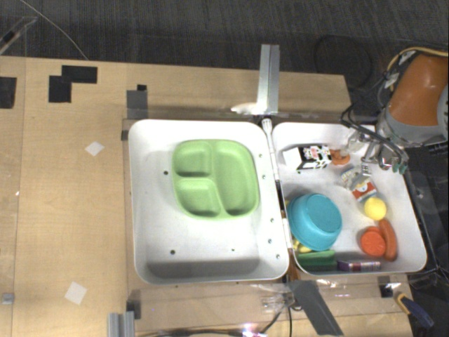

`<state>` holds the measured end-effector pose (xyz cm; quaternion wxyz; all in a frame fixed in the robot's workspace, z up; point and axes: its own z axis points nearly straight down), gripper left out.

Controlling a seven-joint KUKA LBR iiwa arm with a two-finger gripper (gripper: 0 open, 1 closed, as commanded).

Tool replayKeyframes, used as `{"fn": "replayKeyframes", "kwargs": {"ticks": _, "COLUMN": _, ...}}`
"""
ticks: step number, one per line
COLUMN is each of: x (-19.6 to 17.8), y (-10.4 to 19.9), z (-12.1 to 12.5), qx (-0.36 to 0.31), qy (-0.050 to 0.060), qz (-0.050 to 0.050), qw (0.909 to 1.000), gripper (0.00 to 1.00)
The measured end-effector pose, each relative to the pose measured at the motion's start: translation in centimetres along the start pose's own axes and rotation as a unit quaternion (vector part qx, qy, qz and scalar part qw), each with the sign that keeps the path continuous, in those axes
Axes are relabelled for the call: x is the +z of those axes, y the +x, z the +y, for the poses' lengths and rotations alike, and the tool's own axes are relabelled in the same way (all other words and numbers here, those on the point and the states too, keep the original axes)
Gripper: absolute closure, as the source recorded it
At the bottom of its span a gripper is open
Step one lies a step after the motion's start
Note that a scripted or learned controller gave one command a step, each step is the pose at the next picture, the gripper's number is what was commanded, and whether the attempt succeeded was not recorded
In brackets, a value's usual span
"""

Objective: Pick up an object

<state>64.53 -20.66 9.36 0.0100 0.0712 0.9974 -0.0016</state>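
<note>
Objects crowd your right bin [419,248]: blue bowl [315,220], yellow ball [375,208], orange piece [374,241]. Your gripper [365,161] hovers by the far right corner, grip state unclear, probably picking a target.

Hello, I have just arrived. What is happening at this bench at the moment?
A grey robot arm with an orange band reaches in from the right over the far edge of the right bin. Its gripper hangs above the bin's far right corner, and nothing can be seen held in it. That bin holds small items: a blue bowl, a yellow ball, an orange toy and others. The left bin holds a green divided plate. No object has been picked up yet.
</note>
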Motion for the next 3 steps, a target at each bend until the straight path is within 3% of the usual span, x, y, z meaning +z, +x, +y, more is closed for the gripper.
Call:
{"fn": "replayKeyframes", "kwargs": {"ticks": 1, "x": -0.1, "y": 4.7, "z": 3.3, "qx": 0.056, "qy": 0.000, "qz": -0.001, "qw": 0.9984, "gripper": 0.00}}
{"fn": "replayKeyframes", "kwargs": {"ticks": 2, "x": -0.2, "y": 4.1, "z": 5.3, "qx": 0.069, "qy": 0.008, "qz": -0.005, "qw": 0.9976, "gripper": 0.00}}
{"fn": "replayKeyframes", "kwargs": {"ticks": 3, "x": -0.2, "y": 4.6, "z": 6.8, "qx": 0.156, "qy": 0.012, "qz": -0.008, "qw": 0.9877, "gripper": 0.00}}
